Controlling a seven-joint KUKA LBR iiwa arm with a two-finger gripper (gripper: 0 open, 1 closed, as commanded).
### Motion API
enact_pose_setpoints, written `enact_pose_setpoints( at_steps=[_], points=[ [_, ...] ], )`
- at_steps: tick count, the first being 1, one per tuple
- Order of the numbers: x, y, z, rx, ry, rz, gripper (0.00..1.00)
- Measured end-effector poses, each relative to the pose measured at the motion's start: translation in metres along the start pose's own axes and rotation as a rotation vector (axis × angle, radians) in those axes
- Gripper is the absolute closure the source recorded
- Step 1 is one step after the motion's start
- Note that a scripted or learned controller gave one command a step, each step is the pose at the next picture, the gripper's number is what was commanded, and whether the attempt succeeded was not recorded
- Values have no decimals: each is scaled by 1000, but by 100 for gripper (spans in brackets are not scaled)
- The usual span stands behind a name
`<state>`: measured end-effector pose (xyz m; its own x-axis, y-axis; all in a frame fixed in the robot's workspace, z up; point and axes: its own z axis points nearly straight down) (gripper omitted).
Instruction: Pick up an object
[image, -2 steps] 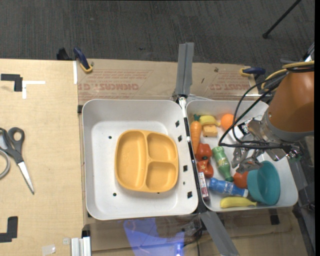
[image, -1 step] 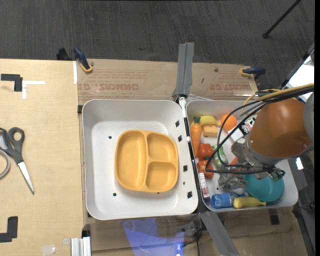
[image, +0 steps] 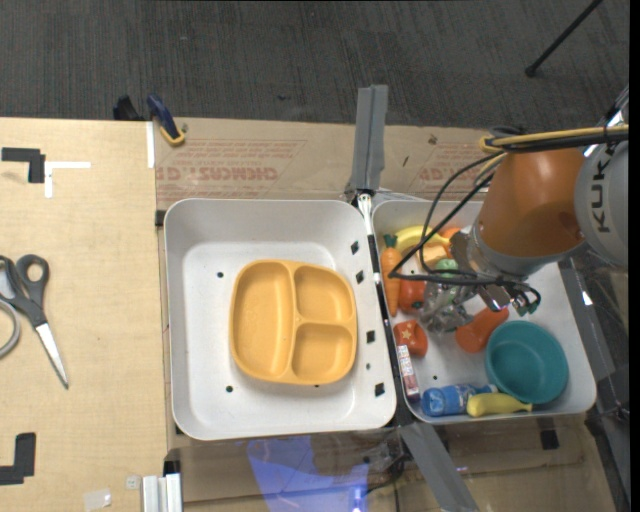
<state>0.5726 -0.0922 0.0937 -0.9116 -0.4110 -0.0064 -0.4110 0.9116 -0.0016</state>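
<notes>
Red toy (image: 410, 338) just beside claw (image: 447, 312)

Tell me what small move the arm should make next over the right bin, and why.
Probably a short straight descent. The gripper hangs low in the right bin among crowded items, with a red piece and an orange piece beside it and the teal bowl nearby. Nothing is visibly between its fingers.
</notes>
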Motion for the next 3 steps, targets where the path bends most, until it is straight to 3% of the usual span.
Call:
enact_pose_setpoints(
  at_steps=[1, 2, 3],
  points=[
    [-62, -78, -1, 1, -2, 186, 100],
    [-28, -29, 1, -1, 3, 328, 100],
    [82, 14, 1, -1, 3, 25, 100]
  ],
)
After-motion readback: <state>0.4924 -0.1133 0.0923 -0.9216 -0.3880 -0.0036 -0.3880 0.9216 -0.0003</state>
